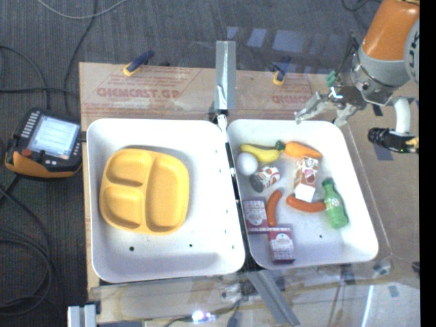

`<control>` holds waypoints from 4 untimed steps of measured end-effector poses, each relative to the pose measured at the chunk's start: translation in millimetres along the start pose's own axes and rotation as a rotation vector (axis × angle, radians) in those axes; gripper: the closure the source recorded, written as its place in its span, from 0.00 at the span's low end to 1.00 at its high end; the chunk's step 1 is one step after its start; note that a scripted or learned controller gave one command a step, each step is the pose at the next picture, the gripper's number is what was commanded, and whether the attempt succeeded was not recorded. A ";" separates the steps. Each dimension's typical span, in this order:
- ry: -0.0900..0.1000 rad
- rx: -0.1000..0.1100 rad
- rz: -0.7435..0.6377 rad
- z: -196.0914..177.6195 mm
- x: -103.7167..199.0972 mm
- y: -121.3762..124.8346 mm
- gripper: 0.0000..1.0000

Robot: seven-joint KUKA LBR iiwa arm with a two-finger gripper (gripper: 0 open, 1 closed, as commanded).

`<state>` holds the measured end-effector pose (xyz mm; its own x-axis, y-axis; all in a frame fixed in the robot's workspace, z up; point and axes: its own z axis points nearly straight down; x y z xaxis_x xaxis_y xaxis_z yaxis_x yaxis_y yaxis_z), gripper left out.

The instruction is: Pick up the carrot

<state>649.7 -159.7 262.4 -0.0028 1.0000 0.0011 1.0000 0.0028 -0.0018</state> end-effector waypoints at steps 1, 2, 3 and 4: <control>-0.004 0.001 0.103 95.2 -2.9 -18.0 0.00; -0.006 0.000 -0.009 168.8 -16.2 13.7 0.00; -0.009 0.002 -0.010 159.8 -16.0 13.6 1.00; -0.001 0.000 -0.178 74.6 51.1 -51.8 1.00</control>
